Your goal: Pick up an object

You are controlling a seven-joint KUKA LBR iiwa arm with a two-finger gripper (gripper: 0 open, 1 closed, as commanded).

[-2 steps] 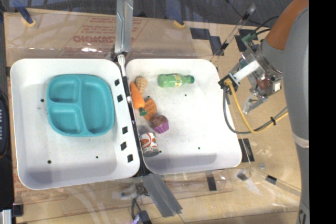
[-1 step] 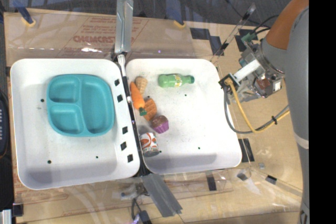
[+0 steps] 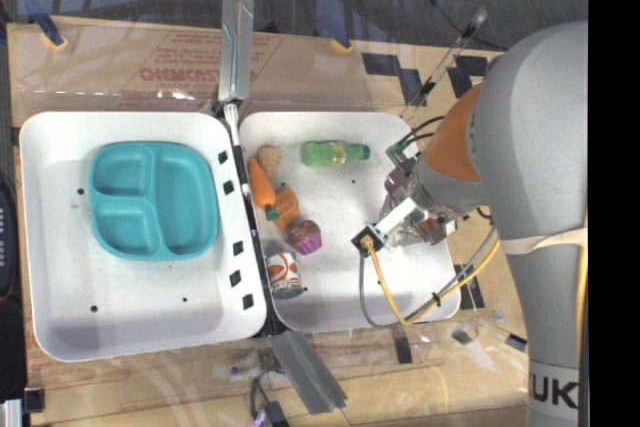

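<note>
so the arm (image 3: pixel 530 145) reached in from three o'clock, its grey bulk and orange band hanging over the right edge of the right bin (image 3: pixel 330 315), and the gripper (image 3: pixel 400 215) sat low at about three o'clock inside that bin, with cables looping down toward five o'clock. whether the pincer was open or closed, i could not tell, since the wrist hardware covered it from above, and nothing was visibly held. the pickable things were all well apart from it, on the bin's nine o'clock side: a green bottle (image 3: pixel 335 153) lay on its side near twelve o'clock, a carrot (image 3: pixel 261 183) ran along the left wall, with a beige piece (image 3: pixel 268 158) at its top end and an orange lump (image 3: pixel 287 205) just beside its lower end. a purple cupcake-like toy (image 3: pixel 306 236) lay just below those, and a small red and white can (image 3: pixel 283 273) rested toward seven o'clock, near the divider. over at nine o'clock, the left bin (image 3: pixel 60 315) held a teal divided plate (image 3: pixel 155 200), lying flat.
</note>
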